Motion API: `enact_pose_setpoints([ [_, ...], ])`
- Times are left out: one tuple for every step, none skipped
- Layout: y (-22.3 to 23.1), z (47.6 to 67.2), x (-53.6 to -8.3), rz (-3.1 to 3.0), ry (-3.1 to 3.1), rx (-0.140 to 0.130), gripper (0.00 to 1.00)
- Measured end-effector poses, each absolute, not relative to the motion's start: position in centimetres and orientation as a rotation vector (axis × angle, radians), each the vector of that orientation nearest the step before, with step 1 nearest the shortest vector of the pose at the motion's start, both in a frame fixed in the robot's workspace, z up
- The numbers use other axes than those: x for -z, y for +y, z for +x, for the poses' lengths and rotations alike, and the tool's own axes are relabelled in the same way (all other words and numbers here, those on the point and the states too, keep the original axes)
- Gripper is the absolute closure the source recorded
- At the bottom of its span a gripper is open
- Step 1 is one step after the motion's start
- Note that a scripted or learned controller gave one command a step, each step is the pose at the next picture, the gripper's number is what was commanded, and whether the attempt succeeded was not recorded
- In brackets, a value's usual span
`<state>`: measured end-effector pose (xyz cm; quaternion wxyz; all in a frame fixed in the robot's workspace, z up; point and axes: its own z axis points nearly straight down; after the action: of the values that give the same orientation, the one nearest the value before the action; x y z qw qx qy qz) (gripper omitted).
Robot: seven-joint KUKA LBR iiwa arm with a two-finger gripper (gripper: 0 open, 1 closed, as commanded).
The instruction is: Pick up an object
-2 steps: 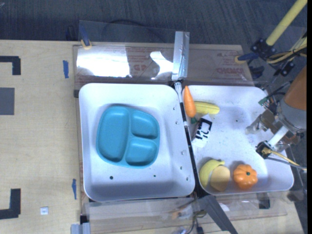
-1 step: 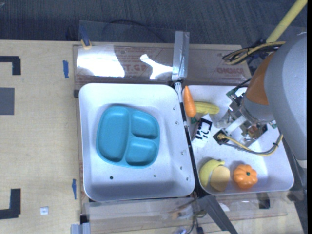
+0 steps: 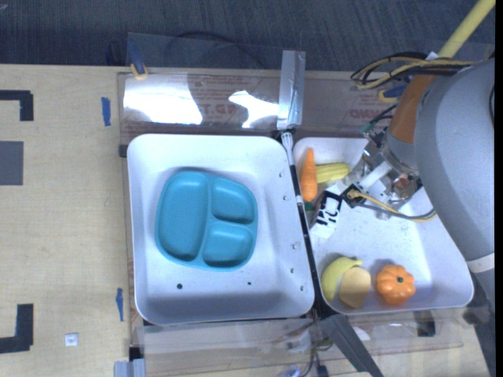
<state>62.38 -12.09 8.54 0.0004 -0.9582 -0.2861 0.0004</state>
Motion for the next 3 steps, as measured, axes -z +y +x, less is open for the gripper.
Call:
enact_pose_setpoints([
  [-16.5,55.6,-8.6,-3.110,-0.434,-0.005,0.00],
  [-16.4,55.8,-9.7,-3.109,-0.442,-0.001,1.00],
  [-21.8,59.7,-9.5,-3.113,-0.323,-0.007,1.00],
])
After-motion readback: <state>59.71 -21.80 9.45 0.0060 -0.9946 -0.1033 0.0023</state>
